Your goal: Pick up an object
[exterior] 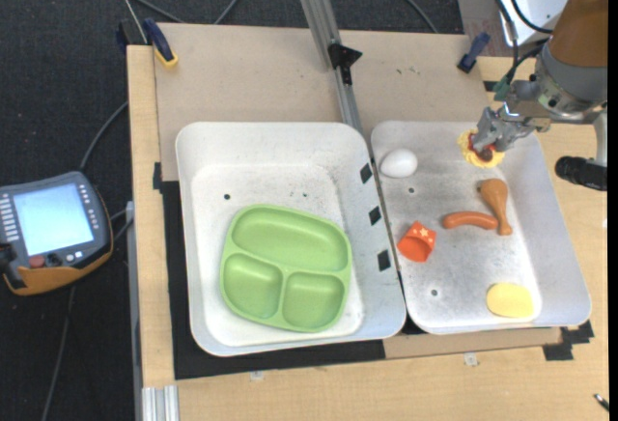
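The toy point(480, 153), a small yellow and red thing, lies at the far right corner of the right bin point(550, 216), and the end effector point(492, 134) sits right on top of it, covering most of it. From where I stand I cannot tell whether it is apart or together, or whether it has the toy at all.

The risk, as I judge it, is the bin's wall. The toy sits hard by the far rim, so there is little room on that side, and a grasp could catch the rim, or push the toy against it and pop it free. The toy also looks low and flat, so a grip that comes in slightly high may close on nothing. A lift that starts with only an edge caught would likely drop it back into the bin.

What shows of the toy is a yellow rim with a red patch in it; its shape is too hidden to name.

Further out in the same bin lie a white egg point(398, 162) near the left wall, a drumstick point(495, 203) and a sausage point(469, 219) close together in the middle, an orange cup point(417, 242) tipped over, and a lemon point(510, 300) at the near end. All are well apart from the toy. The left bin point(198, 168) holds a green plate point(286, 266) with three compartments.
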`<state>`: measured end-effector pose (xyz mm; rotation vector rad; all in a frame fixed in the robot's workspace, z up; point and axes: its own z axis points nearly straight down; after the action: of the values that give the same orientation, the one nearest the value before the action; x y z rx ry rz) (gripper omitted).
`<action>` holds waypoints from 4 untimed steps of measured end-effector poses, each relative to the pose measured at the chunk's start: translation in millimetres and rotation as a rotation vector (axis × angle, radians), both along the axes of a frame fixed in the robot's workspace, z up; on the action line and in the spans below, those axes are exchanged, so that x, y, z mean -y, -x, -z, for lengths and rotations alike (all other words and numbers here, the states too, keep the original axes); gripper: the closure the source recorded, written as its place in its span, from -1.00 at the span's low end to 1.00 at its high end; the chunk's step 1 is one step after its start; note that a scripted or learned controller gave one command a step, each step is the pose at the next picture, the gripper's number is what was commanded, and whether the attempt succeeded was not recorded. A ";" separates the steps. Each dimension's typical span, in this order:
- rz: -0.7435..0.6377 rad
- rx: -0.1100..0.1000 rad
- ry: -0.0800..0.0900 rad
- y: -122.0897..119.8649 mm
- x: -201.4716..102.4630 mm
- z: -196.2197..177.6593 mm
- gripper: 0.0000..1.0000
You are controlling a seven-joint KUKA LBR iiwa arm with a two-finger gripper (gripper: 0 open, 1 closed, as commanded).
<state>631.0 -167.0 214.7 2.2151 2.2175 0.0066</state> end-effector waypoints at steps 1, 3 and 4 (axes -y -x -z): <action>-0.005 -0.008 -0.005 7.2 -52.7 -13.6 1.00; -0.006 -0.010 -0.006 22.3 -159.4 -17.6 1.00; -0.005 -0.010 -0.005 29.2 -209.1 -23.4 1.00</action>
<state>601.8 42.1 238.1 2.2165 2.2310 0.0019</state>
